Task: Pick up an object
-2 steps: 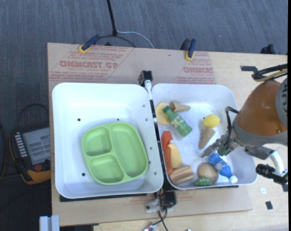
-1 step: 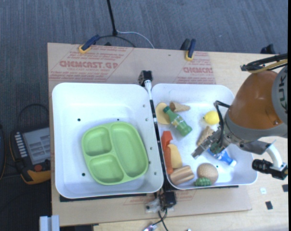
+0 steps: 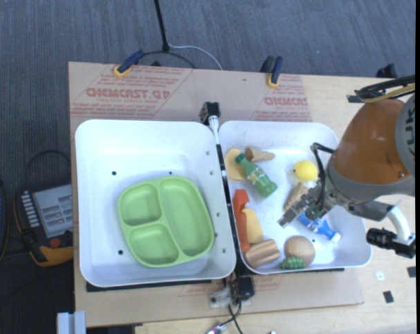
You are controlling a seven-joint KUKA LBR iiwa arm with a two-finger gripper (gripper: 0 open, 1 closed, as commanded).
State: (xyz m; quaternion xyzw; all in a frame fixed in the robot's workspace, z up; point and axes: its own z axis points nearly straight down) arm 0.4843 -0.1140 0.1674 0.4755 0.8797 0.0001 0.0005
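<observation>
Two white bins sit side by side on a brown board. The left bin holds a green tray with three parts, and the tray lies flat near the middle of the bin. The right bin holds many small toy foods. A green bottle lies tilted near the top middle of this bin, just beside a little cone and a flat yellow piece. A yellow lemon sits to the right of the bottle. Along the left wall of the right bin lie an orange-red carrot and an orange and yellow piece. A tan hot dog bun sits at the bottom, next to a round brown ball-like thing and a small green thing. A blue thing lies near the right side of the bin, partly under the arm. The big orange and grey arm reaches in from the right and hangs over the right bin. Its gripper points down and to the left, low over the bin, between the lemon and the brown ball, just beside the blue thing. I cannot tell how the gripper is set, and I cannot tell if it has hold of anything.
</observation>
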